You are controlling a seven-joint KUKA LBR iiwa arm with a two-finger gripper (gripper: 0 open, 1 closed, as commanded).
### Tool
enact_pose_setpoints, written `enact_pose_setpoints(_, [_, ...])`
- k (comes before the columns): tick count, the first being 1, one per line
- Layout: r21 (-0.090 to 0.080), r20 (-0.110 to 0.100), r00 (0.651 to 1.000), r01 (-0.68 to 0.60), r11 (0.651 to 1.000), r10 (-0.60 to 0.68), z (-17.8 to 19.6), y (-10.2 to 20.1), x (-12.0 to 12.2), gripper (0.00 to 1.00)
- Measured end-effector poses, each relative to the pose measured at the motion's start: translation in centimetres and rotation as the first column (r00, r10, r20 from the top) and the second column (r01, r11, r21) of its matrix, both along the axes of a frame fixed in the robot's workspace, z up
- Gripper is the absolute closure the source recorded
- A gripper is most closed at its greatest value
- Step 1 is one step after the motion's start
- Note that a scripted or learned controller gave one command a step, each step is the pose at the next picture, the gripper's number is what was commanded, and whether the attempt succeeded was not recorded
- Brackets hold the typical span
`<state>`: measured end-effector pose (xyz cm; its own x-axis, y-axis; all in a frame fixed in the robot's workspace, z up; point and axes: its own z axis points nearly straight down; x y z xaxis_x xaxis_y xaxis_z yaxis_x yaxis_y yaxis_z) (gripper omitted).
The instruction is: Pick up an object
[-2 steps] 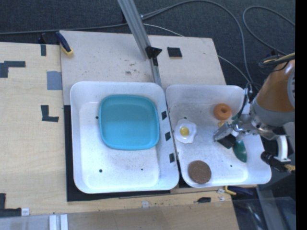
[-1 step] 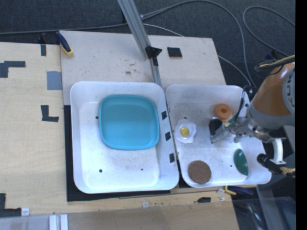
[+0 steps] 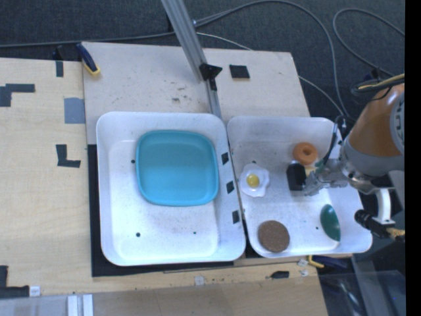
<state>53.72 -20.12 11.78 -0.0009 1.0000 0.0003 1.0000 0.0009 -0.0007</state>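
Observation:
The right bin (image 3: 283,129) holds several small things. An orange round piece (image 3: 304,152) lies near its far right, and a white fried-egg toy with a yellow yolk (image 3: 254,180) sits by the left wall. A brown disc (image 3: 273,236) lies at the front, with a dark green piece (image 3: 329,222) against the front right wall. My gripper (image 3: 314,182) hangs over the right half of this bin, just in front of the orange piece and behind the green one. Nothing is seen held in it.
The left bin (image 3: 118,176) carries a teal square plate (image 3: 177,167). A slanted metal pole (image 3: 191,38) runs down to the gap between the bins. The grey arm with its orange band (image 3: 381,120) enters over the right bin's right wall.

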Motion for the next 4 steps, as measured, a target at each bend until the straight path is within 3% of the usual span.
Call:
enact_pose_setpoints(2, [-0.001, 0.004, 1.0, 0.0, 1.0, 0.0, 8.5, -0.4, 0.1, 1.0])
enact_pose_setpoints(4, [0.001, 0.0, 1.0, -0.004, 1.0, 0.004, 8.6, 10.8, 2.3, 1.0])
